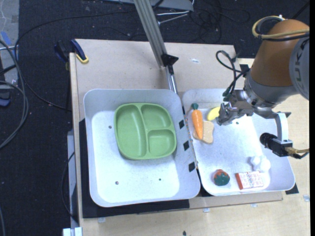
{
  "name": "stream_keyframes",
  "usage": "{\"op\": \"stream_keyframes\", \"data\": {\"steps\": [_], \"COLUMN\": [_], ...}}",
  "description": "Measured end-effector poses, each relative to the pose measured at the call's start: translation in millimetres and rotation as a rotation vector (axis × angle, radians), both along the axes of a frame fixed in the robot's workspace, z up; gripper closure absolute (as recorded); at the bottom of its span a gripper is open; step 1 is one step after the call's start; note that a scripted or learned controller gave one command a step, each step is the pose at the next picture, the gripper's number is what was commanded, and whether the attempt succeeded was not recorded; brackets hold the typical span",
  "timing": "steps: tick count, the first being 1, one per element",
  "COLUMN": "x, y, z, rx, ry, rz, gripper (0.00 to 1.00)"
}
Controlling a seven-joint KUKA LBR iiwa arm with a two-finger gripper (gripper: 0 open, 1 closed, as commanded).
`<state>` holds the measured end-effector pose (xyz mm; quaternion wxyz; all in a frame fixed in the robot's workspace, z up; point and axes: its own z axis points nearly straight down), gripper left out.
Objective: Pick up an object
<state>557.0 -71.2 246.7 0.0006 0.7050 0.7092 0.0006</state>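
Nearest, red carton (pixel 251 180); beside the yellow piece (pixel 213 114), fingers' (pixel 224 116) state unclear.

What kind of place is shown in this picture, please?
Probably a robotics lab test bench, not a kitchen. A grey and orange arm reaches over two white bins, the food items such as the carrot look like toys, and loose cables lie on the dark floor.

The tabletop (pixel 123 63) is pale wood and carries two shallow white bins side by side. The right bin (pixel 241 146) sits directly beneath the pincer (pixel 225 116). The left bin (pixel 103 151) lies well to the pincer's left, its edge touching the right bin's.
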Motion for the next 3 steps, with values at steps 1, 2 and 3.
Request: {"op": "stream_keyframes", "data": {"steps": [1, 2, 3], "x": [18, 22, 35], "y": [58, 117, 170], "z": [-10, -5, 2], "rx": [0.001, 0.002, 0.002], "ry": [0.001, 0.0, -0.001], "rz": [0.002, 0.003, 0.002], "gripper": [1.0, 1.0, 1.0]}}
